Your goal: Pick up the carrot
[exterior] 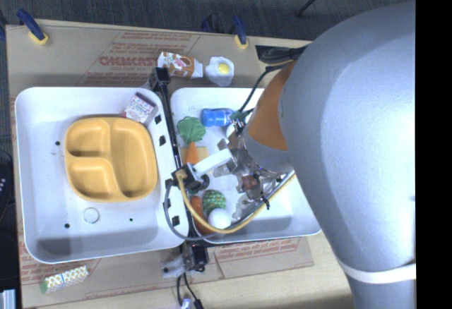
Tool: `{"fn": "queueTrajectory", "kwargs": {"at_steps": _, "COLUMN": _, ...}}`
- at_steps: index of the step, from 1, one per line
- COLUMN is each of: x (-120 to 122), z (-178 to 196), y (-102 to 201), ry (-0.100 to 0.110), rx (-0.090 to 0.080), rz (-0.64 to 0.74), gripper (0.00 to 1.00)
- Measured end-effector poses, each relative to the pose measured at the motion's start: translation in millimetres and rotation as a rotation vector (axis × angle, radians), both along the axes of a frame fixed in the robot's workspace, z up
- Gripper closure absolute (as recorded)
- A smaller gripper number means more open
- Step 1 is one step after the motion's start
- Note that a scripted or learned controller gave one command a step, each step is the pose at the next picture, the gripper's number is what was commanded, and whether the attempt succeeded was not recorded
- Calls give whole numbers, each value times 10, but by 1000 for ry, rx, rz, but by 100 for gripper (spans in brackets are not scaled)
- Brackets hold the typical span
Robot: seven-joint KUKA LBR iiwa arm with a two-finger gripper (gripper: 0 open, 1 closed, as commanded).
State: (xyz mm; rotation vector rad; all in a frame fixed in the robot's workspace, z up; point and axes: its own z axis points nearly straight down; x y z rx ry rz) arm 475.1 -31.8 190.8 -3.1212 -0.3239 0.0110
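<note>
We see the grey arm (360, 138) reaching in from the right and covering much of the right bin (279, 224). Its tool (244, 177) hangs low over the middle of that bin, among cables and metal parts, and we cannot tell how it stands or whether anything is caught in it.

The carrot (191, 154) lies near the bin's left wall, just below a green leafy toy (190, 128) and touching or nearly touching it. A white bar of the tool assembly crosses right beside the carrot's lower end. The carrot appears to rest on the bin floor, apart from the tool's tip, though the clutter there makes this hard to judge.

Farther up the bin lies a blue object (215, 117). Near the bottom edge we see a green round item (214, 200) with a white ball (219, 219) just below it, ringed by a yellow cable (248, 218).

The left bin (42, 159) holds a yellow divided tray (111, 158) and a small printed packet (140, 107) at its upper right corner. On the tabletop (92, 46) above the bins stand a small carton (176, 64) and a white-and-yellow item (220, 70).
</note>
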Motion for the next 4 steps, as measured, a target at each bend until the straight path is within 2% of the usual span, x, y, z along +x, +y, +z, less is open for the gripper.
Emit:
{"fn": "queueTrajectory", "kwargs": {"at_steps": 1, "x": 981, "z": 180, "y": -7, "ry": -3, "rx": 0, "rz": 1, "gripper": 0}}
{"fn": "queueTrajectory", "kwargs": {"at_steps": 2, "x": 793, "z": -1, "y": 417, "ry": 0, "rx": 0, "rz": 1, "gripper": 0}}
{"fn": "queueTrajectory", "kwargs": {"at_steps": 3, "x": 366, "z": 1, "y": -64, "ry": -1, "rx": 0, "rz": -2, "gripper": 0}}
{"fn": "queueTrajectory", "kwargs": {"at_steps": 4, "x": 228, "z": -1, "y": 359, "ry": 0, "rx": 2, "rz": 53, "gripper": 0}}
